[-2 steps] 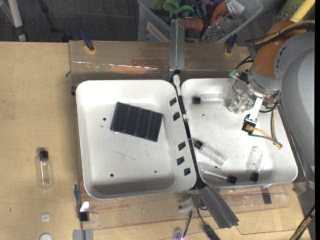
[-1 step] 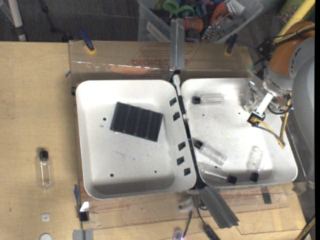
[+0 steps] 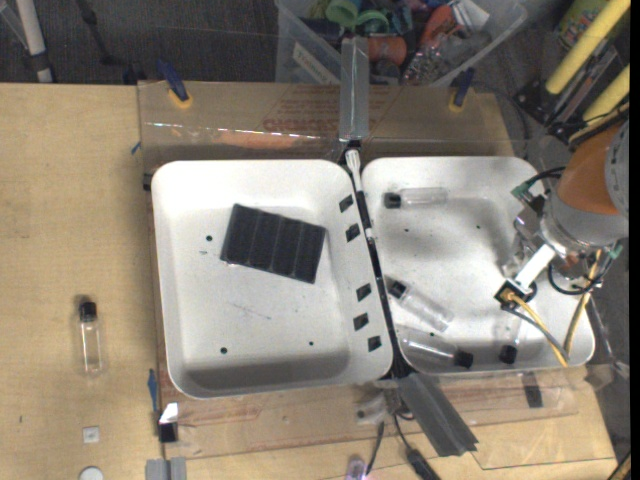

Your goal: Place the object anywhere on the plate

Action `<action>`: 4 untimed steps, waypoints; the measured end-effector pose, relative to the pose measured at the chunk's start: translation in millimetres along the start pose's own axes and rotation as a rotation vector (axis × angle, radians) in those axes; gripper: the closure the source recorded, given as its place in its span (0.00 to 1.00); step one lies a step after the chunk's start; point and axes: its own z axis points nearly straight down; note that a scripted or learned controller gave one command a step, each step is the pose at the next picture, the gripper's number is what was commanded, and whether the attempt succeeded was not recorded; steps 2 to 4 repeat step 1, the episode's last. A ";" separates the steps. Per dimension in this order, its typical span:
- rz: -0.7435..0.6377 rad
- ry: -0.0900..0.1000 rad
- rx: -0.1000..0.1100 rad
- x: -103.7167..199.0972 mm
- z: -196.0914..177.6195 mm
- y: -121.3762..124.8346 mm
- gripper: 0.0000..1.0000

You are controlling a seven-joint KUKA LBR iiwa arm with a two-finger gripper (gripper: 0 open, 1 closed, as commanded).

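Vials (image 3: pixel 425 310), clear with black caps, lie in the right bin (image 3: pixel 455 248); the black plate (image 3: pixel 274 243) sits in the left bin (image 3: pixel 200 318). The gripper (image 3: pixel 530 246) hovers over the right bin, its grip impossible to tell. Being round, a vial could slip free or roll away.

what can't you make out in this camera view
All in the camera view:
- gripper: whether it holds anything; the wrist above covers it.
- clear vials in the right bin: the glass blends into the white floor, so outlines are faint.
- small black piece near the front wall: too small to identify.
- arm: cut off by the right edge.
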 end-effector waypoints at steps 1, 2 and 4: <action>0.305 0.010 0.014 -79.5 0.0 -33.1 1.00; 0.305 0.010 0.014 -79.5 0.0 -33.1 1.00; 0.305 0.010 0.014 -79.5 0.0 -33.1 1.00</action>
